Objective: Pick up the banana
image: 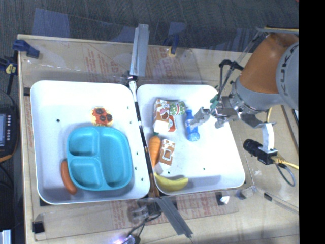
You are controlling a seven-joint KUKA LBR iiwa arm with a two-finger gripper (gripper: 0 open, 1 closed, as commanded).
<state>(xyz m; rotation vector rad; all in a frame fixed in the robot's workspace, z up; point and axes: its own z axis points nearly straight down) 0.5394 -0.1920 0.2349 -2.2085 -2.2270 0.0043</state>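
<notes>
Banana (171,182) lay at near edge of the right bin (231,159), flat on its side, curve along the front wall, nothing gripping it. Just behind it, an orange carrot (154,150) stood lengthwise vs the bin's left wall, w/ a small brown-white carton (167,152) touching its right side. Left bin (43,136) held a blue divided tray (99,158), 3 compartments, and a reddish sausage (67,176) tucked beside the tray's near-left corner. Farther back in left bin, a small orange-red toy (102,116) sat just behind the tray, apart from it. Mid-to-far in right bin: a blue bottle (191,125) tilted, next to a green/brown snack pack (168,113) w/ a white box at its lower left, approx touching. Gripper (204,114) hovered over right bin's far-right part, near the blue bottle, well apart from banana; fingers too blurred/small, can't tell if apart or together, nothing visibly between them. Arm (269,72), grey w/ orange section, came in from the right over the tabletop (76,60). Metal divider bar (138,50) ran back from betw. the bins.
</notes>
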